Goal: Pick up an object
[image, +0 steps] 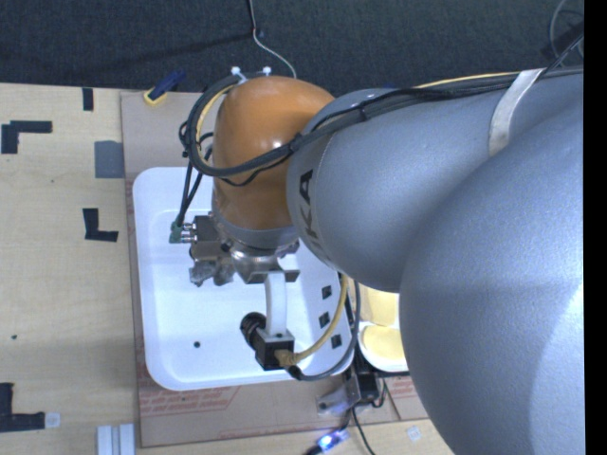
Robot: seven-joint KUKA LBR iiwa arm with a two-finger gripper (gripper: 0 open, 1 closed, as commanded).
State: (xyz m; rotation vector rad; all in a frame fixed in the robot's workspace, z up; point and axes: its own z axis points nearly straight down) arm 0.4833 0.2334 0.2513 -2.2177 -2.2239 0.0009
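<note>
White plastic of the left-hand bin [152, 254] carried one small dark speck [196, 343] near its lower edge, too tiny to name. Over the bin's middle the grey arm [455, 235] pointed straight down, its gripper [218, 268] hanging apart from the speck; how wide it stood I couldn't tell.

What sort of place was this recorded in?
Probably a robotics lab or test cell: a big grey industrial arm reaches over a shallow white bin, on a plywood bench with black marks like tape, and dark fabric behind.
</note>
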